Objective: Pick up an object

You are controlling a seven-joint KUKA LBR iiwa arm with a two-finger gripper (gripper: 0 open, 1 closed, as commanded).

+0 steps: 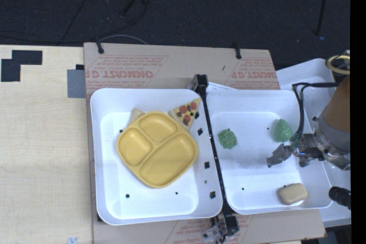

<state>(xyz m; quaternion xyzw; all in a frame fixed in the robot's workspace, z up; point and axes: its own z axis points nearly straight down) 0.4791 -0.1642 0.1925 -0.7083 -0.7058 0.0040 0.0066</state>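
Observation:
My gripper (290, 157) reaches into the right bin (251, 106) from the right and hangs low near its right wall. Its two dark fingers stand apart, open, with only white bin floor between them. A pale green lump (282, 130) lies just above the gripper, close to it. A darker green bumpy piece (227, 138) sits further left in the same bin. A beige oval block (293, 194) lies below the gripper by the bin's front right corner.
The left bin (108, 180) holds a yellow divided plate (158, 147) and a toy pizza slice (186, 112) at its top right. A black divider (209, 146) runs between the bins. Cables (300, 94) hang beside the arm.

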